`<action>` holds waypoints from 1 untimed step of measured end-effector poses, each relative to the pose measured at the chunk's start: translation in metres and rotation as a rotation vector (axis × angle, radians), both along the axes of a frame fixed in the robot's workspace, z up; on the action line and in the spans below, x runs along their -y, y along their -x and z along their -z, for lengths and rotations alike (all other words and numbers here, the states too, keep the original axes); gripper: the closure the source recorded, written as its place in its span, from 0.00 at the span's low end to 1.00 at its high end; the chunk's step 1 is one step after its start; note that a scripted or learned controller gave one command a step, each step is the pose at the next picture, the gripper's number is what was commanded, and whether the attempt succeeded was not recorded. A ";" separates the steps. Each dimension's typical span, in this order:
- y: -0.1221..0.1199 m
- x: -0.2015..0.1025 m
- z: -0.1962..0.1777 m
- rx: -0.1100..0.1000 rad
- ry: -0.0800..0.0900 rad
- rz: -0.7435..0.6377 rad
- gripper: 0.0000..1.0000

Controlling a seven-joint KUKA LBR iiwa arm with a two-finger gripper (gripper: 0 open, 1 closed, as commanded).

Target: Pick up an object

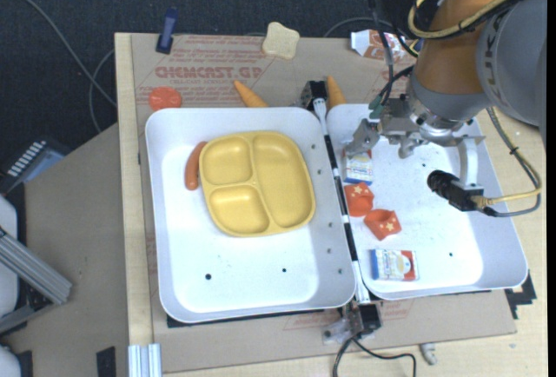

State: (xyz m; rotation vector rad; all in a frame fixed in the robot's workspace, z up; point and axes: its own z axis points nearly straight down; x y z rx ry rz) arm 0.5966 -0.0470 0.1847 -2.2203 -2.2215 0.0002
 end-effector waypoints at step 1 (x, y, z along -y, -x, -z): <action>-0.017 0.018 0.000 0.003 0.002 0.001 0.00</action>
